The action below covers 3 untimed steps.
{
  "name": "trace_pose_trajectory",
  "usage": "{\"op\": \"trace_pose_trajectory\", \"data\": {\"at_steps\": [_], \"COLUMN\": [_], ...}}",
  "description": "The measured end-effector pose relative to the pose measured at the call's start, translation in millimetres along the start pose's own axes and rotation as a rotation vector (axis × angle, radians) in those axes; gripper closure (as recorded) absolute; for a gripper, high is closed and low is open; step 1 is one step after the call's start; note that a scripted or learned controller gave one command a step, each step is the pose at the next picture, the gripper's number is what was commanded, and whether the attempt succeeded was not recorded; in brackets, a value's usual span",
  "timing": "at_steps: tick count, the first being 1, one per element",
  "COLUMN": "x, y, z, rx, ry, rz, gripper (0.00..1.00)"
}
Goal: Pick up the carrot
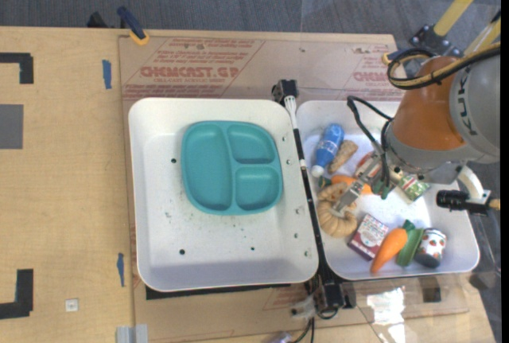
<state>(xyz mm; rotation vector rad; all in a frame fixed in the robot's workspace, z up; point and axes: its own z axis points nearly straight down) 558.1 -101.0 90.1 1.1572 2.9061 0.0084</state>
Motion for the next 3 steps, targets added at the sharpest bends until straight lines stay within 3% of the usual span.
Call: {"op": "trace_pose_trajectory", "data": {"at_steps": [1, 2, 3], "x": [-3.4, 75.3, 160.6], "y": [2.1, 54.4, 109.0], "z": [-13.0, -98.5, -109.2], "rx": [-0.005, 0.000, 0.006], "ry": [-0.012, 0.003, 0.011], "rz": [-0.002, -0.007, 0.054], "gripper": [1.00, 1.00, 1.00]}}
